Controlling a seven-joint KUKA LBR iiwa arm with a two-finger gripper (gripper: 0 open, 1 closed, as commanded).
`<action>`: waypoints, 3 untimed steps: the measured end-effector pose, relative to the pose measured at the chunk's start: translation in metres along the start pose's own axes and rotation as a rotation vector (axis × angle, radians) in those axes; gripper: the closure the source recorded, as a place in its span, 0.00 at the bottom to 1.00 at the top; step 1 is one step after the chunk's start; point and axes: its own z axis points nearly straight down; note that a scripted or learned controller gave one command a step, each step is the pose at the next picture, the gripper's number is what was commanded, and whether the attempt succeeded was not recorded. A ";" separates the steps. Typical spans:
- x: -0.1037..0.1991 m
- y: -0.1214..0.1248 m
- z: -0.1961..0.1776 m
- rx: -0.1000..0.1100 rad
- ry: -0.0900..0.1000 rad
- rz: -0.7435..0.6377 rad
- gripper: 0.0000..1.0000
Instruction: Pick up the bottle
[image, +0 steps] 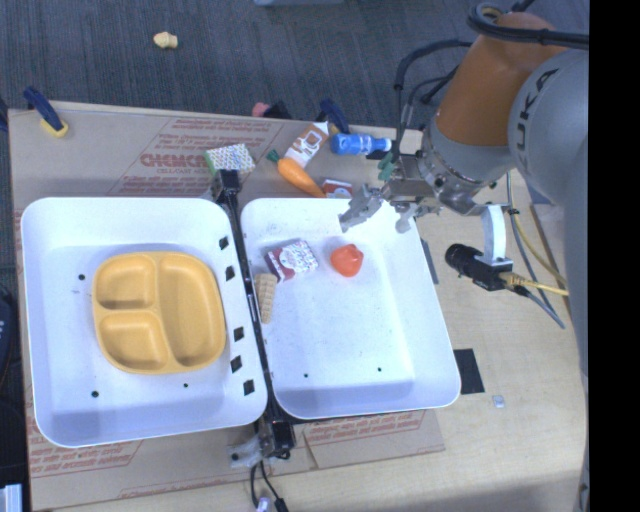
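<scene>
Blue bottle (358, 144) lies partly hidden behind the arm, beyond the wide-spread, empty claw (380, 214).

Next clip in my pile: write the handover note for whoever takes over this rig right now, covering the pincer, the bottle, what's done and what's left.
Pincer: open, holding nothing, hovering over the top edge of the right white bin.
Small bottle with white label and orange cap: lying on the cardboard behind the bins, beside the blue bottle and the orange carrot-shaped toy. Which bottle is meant, I cannot tell.
In the right bin: a red tomato-like toy, a red-and-white packet, a tan cone. The left white bin holds a yellow divided plate.
Done: no grasp yet.
Left: reach a bottle, grip, lift.
</scene>
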 end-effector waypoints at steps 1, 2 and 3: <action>0.001 0.000 -0.010 0.002 0.000 -0.005 1.00; -0.044 -0.060 0.107 0.002 0.001 -0.041 1.00; 0.002 -0.122 0.149 0.002 0.002 0.108 1.00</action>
